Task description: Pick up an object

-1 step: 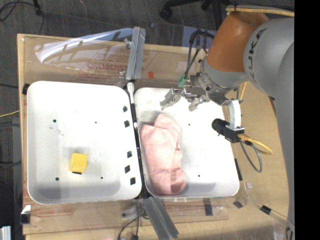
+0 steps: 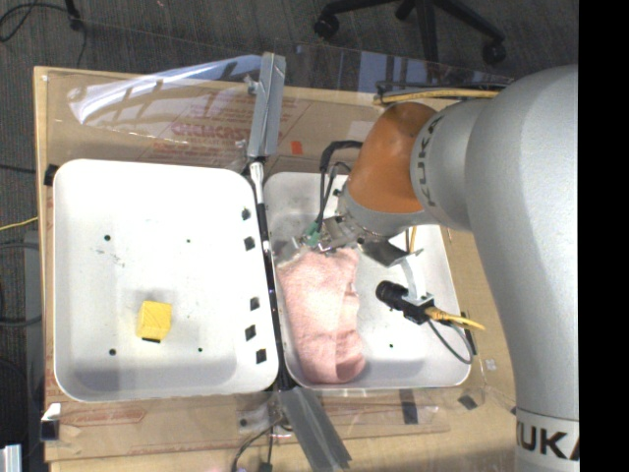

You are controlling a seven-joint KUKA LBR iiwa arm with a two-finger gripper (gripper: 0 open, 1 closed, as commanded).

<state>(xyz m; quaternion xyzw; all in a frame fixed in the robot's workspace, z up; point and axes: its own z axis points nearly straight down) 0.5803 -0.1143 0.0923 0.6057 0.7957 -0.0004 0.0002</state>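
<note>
While the arm (image 2: pixel 462 165) reaches in from the right over the right bin (image 2: pixel 442 362), its tool (image 2: pixel 329 236) sits low at the upper end of a pink cloth (image 2: pixel 319 313). That cloth lies against the bin's left wall, its long axis running from the tool toward the near rim, so most of it lies just below the tool. Whether the tool is apart or together I cannot tell; the wrist hides it, and no cloth shows between. A yellow block (image 2: pixel 154 321) rests in the left bin (image 2: pixel 88 195), well apart from the tool. The cloth looks like the nearer target.
</note>
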